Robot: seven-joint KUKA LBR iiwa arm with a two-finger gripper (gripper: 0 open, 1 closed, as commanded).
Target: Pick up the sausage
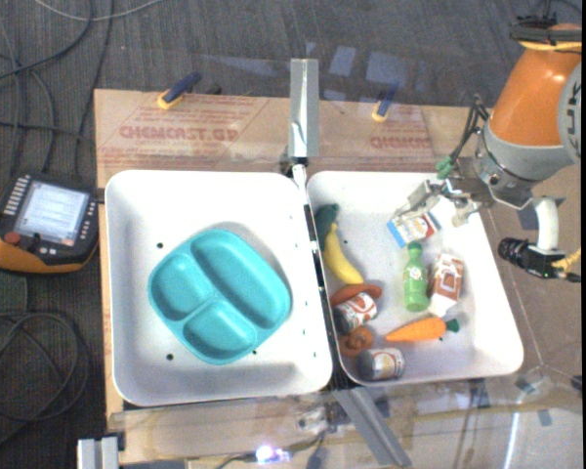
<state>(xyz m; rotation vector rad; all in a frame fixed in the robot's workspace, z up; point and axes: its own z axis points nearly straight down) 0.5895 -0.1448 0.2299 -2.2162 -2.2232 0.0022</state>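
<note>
The left bin (pixel 127 262) holds a teal divided plate (pixel 221 294). The right bin (pixel 498 340) holds a banana (pixel 338 258), carrot (pixel 416 331), green bottle (pixel 415 277), cartons and cans. The sausage (pixel 357 293) lies beside the banana's lower end. The pincer (pixel 432 195) hovers over a blue-white carton (pixel 411 228); whether it is clenched is unclear.

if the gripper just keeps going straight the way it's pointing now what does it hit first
Probably the small blue-and-white carton: the gripper points down-left toward it in the right bin. Height above it is unclear. The sausage lies further on.
</note>
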